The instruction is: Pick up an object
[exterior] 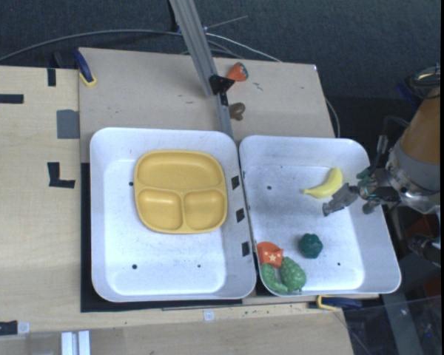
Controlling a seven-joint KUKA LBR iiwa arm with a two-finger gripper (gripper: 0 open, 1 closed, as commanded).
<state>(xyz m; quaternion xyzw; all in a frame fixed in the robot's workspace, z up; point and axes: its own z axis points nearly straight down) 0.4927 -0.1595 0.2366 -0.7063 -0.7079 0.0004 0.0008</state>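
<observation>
Reaching in over the right bin, my hand hangs just beside the banana, holding nothing; how wide it stands I cannot tell. I should centre over the banana's middle, then drop straight.

Right bin: yellow banana lying curved near back right. Dark green ball mid-bin. Orange-red piece with star touching light green lumpy toy at front left corner.
</observation>
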